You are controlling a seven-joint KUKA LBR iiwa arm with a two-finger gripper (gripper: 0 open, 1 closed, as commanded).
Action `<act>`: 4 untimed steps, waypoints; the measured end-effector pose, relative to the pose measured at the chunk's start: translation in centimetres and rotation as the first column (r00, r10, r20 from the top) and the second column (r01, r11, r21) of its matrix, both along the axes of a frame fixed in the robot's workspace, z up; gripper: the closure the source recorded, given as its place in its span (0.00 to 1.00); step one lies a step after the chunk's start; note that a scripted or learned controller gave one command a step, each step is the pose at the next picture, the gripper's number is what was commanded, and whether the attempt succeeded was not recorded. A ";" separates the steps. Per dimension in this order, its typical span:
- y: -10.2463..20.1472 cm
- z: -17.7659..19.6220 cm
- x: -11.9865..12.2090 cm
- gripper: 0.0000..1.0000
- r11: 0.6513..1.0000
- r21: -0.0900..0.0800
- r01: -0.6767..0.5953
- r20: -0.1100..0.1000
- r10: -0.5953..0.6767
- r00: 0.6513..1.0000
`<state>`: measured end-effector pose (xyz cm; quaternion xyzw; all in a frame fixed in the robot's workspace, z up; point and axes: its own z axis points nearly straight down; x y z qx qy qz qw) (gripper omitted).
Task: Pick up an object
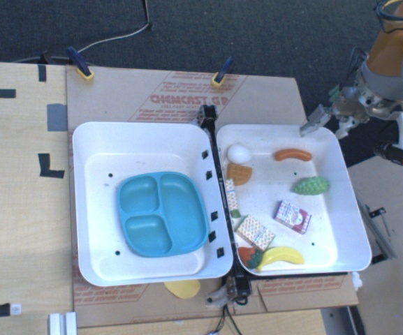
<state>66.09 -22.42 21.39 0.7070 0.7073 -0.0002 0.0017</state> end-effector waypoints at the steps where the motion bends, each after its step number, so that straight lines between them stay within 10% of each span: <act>1: 0.1 -11.9 -2.2 0.00 1.000 0.002 -0.001 -0.002 0.001 1.000; 2: 3.9 -12.7 -7.6 0.00 1.000 0.000 0.000 0.001 0.000 1.000; 3: 6.3 -12.9 0.6 0.00 1.000 0.004 0.002 -0.014 -0.002 1.000; 4: 3.4 -1.0 0.8 0.00 1.000 0.000 -0.001 0.001 0.001 1.000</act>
